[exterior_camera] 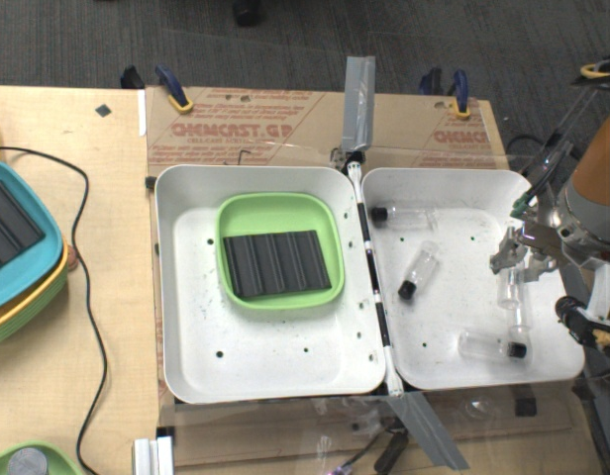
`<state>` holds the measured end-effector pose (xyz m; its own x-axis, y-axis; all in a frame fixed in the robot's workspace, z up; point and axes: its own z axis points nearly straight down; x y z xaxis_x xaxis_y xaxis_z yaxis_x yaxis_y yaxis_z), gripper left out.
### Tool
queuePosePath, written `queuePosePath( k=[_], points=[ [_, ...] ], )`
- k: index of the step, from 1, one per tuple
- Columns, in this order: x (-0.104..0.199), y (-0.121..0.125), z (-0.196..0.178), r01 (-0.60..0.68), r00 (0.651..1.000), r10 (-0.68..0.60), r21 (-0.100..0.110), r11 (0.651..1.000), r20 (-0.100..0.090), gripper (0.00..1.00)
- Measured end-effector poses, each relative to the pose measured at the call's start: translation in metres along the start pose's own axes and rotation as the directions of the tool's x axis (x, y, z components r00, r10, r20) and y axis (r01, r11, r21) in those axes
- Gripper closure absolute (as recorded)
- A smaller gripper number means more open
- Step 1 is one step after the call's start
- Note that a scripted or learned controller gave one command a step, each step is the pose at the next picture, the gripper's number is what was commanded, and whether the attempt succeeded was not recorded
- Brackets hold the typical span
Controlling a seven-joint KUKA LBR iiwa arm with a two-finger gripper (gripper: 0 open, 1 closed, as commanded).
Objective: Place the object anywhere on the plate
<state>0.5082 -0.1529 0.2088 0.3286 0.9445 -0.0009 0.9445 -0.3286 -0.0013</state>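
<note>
Square green plastic plate (pixel 280 250) with a dark ribbed insert sits in the left white bin (pixel 186 364), toward 12 o'clock. In the right white bin (pixel 454 369), clear plastic vials with black caps: one (pixel 416 271) at centre, one (pixel 399 214) at 11 o'clock, one (pixel 491 345) at 5 o'clock. Two-finger gripper (pixel 513 285) is at the bin's 3 o'clock; finger opening cannot be told, grasp unconfirmed.
</note>
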Motion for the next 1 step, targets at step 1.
queuePosePath(
  k=[1],
  points=[
    [-0.0001,0.0,-0.0001,0.0,1.0,0.0,0.0,1.0,0.0,0.0]
  ],
)
